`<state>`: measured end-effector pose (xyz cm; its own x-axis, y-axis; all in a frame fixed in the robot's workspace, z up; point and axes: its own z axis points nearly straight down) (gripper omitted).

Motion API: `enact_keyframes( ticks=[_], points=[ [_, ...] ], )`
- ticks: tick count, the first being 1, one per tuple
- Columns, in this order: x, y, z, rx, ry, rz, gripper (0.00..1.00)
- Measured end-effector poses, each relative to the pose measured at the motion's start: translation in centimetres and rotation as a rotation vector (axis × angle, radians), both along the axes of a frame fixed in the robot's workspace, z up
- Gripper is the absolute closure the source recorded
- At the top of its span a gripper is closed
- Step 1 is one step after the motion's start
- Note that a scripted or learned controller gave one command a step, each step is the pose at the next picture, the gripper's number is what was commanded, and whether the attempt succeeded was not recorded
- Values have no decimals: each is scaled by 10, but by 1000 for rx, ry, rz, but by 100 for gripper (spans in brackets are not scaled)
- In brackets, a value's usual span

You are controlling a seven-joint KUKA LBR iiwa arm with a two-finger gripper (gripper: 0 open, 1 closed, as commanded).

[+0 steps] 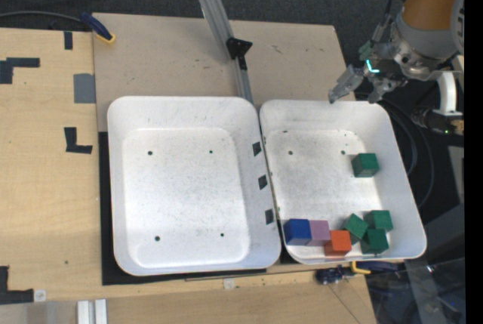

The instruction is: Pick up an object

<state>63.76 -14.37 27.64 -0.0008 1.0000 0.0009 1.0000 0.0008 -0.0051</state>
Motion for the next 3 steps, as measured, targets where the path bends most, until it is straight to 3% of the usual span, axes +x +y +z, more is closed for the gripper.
enact_keyframes(
  ticks=[1,3],
  points=[
    [1,0,3,-2,-4,1,0],
    [6,8,-105,-1,3,1,0]
  ],
)
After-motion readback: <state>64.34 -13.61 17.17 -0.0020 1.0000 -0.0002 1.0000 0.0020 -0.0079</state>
